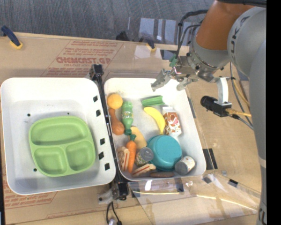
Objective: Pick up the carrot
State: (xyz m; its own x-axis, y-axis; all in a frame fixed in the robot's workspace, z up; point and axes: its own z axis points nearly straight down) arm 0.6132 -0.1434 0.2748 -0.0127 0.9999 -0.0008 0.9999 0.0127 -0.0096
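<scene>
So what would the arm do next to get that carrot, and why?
Probably swing toward the near left corner of the right bin and stop above the carrot. The gripper hangs over the bin's far rim, nowhere near it. The carrot lies among other toys beside the teal bowl, so it likely needs lining up from above before any descent.

Bench: brown bench top (61, 60), printed in red.
On it: left bin (14, 125), right bin (193, 125), side by side.
</scene>
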